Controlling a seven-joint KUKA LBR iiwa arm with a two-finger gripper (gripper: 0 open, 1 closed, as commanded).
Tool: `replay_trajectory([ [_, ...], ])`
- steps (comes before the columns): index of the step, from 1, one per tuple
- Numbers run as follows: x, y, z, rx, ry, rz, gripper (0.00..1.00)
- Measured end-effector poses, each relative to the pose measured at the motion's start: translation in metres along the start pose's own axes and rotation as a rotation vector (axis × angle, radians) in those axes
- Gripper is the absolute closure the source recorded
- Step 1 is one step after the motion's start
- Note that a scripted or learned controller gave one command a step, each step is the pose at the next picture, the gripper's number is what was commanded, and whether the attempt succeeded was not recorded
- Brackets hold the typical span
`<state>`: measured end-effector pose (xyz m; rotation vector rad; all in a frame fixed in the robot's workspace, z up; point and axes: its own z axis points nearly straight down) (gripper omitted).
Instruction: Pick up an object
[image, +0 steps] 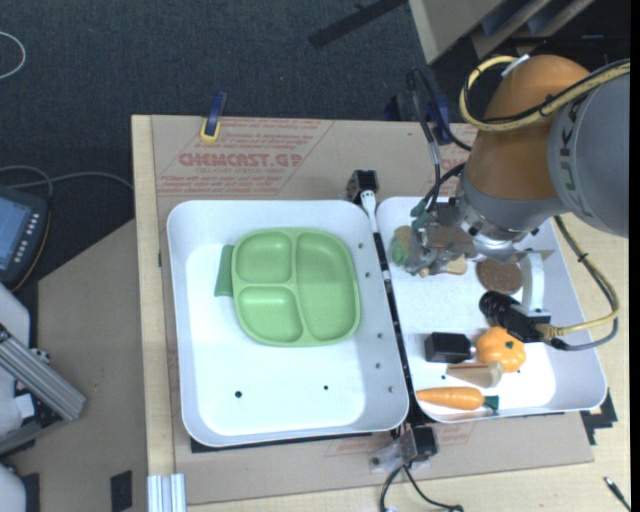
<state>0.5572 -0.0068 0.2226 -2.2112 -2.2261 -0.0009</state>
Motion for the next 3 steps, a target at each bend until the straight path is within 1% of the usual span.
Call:
replay_trajectory([
  [1, 0.050, 0.010, -0.011, -0.006, -0.001, 0.000, 1.00],
  [2, 0.057, 0.003, 0.004, 0.002, -0.003, 0.006, 1.00],
  [3, 0.048, 0.009, -0.008, -0.005, -0.003, 0.007, 1.00],
])
